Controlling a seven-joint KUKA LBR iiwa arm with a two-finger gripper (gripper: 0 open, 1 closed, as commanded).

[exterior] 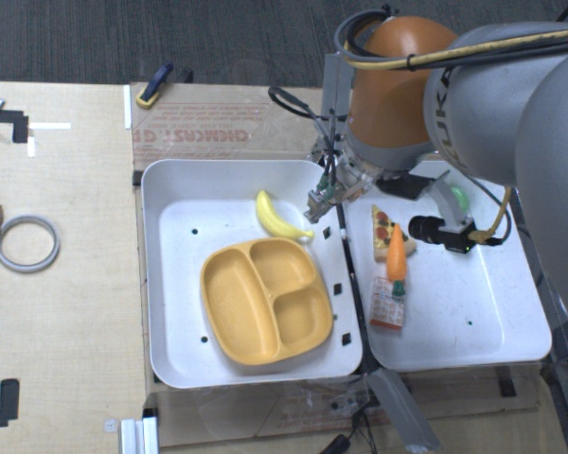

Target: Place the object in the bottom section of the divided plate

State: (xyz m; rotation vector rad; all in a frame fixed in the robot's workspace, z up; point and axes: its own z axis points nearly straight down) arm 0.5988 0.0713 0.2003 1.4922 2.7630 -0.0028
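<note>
Hovering at the left bin's far right corner, the end effector (320, 200), whose opening I cannot tell, is sitting just right of the banana (278, 218), which is lying slantwise, far-left to near-right, touching the plate's (265, 299) far rim.
</note>
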